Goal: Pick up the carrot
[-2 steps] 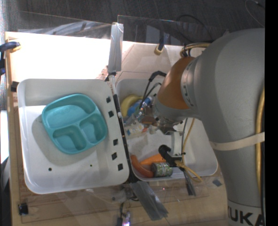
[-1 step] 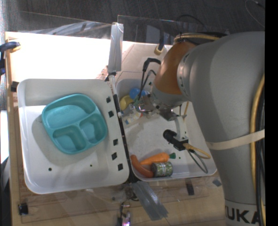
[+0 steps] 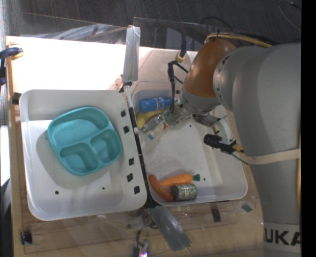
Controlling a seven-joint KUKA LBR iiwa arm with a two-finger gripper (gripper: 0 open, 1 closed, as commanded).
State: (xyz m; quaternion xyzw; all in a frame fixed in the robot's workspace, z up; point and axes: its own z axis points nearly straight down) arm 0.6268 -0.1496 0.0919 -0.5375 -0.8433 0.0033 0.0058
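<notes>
Orange carrot (image 3: 176, 180) at bin's near edge, well apart from hand (image 3: 163, 121).

At the lower right of the frame, the grey arm (image 3: 270, 143) bears the white letters "UKA", cut off at the edge. The small can's label is unreadable.

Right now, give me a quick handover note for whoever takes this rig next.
Tool: low at the far end of the right bin, over a blue bottle and a yellow item; its grip state is unclear.
Carrot: lying at the bin's near end, beside a hot dog and a small can.
Done: carrot not picked.
Left: move the tool to the carrot, grasp, lift.
</notes>
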